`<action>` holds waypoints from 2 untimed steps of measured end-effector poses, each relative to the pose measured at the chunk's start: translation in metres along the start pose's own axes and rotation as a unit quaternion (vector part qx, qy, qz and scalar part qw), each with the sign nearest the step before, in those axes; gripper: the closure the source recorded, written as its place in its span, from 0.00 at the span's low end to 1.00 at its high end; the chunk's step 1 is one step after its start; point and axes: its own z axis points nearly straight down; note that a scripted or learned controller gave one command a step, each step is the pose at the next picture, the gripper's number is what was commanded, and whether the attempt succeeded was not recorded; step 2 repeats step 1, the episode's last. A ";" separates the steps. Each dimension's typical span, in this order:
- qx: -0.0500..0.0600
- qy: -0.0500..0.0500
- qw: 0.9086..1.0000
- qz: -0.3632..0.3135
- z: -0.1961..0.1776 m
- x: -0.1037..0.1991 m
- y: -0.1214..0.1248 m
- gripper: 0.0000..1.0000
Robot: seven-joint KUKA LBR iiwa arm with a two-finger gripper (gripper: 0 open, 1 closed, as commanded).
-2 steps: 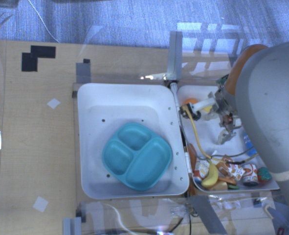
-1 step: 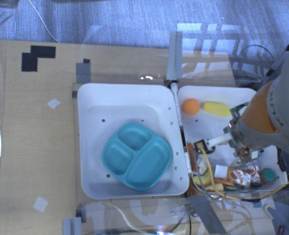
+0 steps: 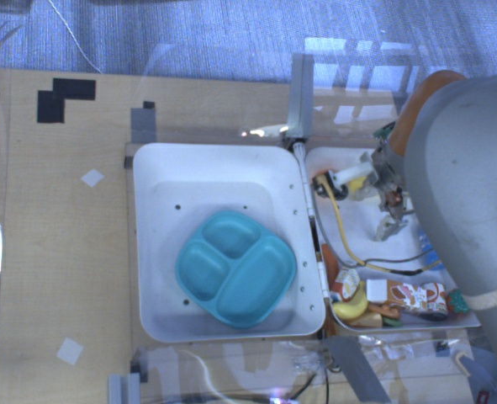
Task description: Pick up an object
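Grey arm [image 3: 467, 200] with orange band [image 3: 416, 108] (upper edge of the wrist) reaching in over the right-hand bin [image 3: 349, 162]; gripper [image 3: 389, 221] pointing down above that bin's white floor, near its middle

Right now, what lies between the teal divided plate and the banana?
In the camera view, the two bins' adjoining white walls lie between the teal plate in the left bin and the banana in the right bin.

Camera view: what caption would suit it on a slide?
Grey arm lowers its claw into the right bin beside a teal divided plate in the left bin.
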 end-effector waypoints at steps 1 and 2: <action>0.000 -0.002 1.000 0.008 -0.001 -0.081 0.024 0.00; 0.000 -0.002 1.000 0.008 -0.001 -0.081 0.024 0.00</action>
